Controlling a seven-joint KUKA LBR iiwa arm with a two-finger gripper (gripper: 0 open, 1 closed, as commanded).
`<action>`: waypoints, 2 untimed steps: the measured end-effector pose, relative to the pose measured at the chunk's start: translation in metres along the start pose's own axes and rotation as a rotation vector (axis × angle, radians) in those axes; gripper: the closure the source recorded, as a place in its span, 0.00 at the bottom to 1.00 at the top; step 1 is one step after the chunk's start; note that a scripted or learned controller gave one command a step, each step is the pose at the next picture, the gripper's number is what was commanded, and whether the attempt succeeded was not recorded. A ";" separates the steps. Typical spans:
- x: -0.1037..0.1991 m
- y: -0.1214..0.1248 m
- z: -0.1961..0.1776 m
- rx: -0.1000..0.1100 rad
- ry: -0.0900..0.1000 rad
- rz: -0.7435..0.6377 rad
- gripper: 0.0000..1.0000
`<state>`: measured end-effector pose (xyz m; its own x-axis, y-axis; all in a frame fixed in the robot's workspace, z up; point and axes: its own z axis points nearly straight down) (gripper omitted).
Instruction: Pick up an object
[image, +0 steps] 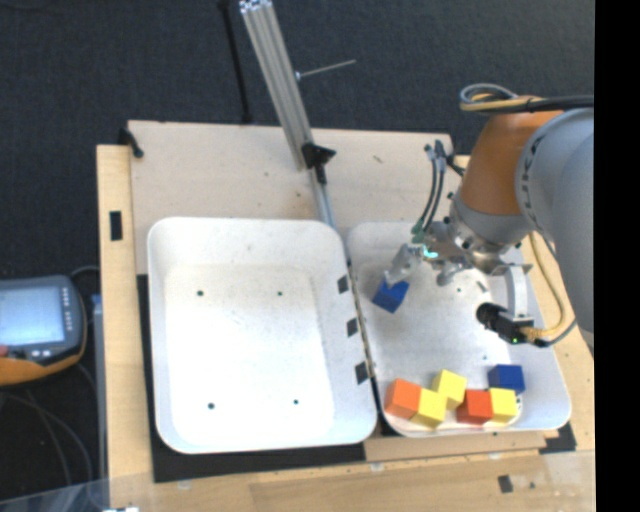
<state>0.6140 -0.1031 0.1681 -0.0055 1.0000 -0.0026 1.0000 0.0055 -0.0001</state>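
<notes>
My gripper (422, 272) hangs over the upper part of the right bin (440, 335), its two fingers spread apart and open. A blue block (391, 295), turned at an angle, lies just below and left of the left fingertip (400, 264), outside the gap between the fingers. Along the bin's front edge sit an orange block (405, 397), two yellow blocks (432, 407) (451, 384), a red-orange block (476, 404), another yellow block (503, 403) and a second blue block (508, 377).
The left bin (250, 335) stands beside the right one. A slanted metal post (290, 100) rises behind the bins. A black cable connector (492, 318) hangs off the wrist over the right bin. A handheld pendant (38, 325) lies at far left.
</notes>
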 end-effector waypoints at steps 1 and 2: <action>-0.039 0.021 -0.008 -0.004 -0.001 0.007 0.00; -0.004 0.018 0.053 -0.005 0.001 0.006 0.00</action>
<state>0.6315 -0.1069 0.1152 0.0005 1.0000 -0.0017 1.0000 -0.0005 0.0051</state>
